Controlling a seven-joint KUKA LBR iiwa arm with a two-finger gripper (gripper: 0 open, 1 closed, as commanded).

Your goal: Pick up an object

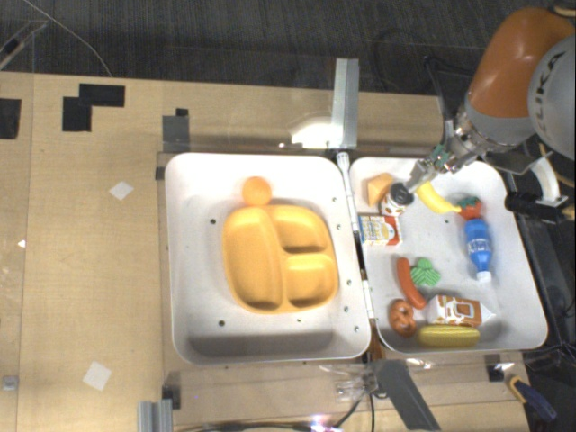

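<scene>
The right bin (526,282) holds several toy foods. An orange wedge (378,187) lies at its back left, with a small carton (380,229) just in front of it. A yellow banana (438,199) and a red-and-green piece (470,208) lie further right, and a blue bottle (478,247) sits in front of them. My gripper (402,194) reaches down from the upper right, its dark tip low between the wedge, the carton and the banana. Nothing shows as held.
The front of the right bin has a red sausage (407,281), a green piece (426,273), a brown round toy (402,317), a white carton (454,310) and a long yellow piece (448,335). The left bin (193,241) holds a yellow divided tray (274,257) and an orange ball (256,190).
</scene>
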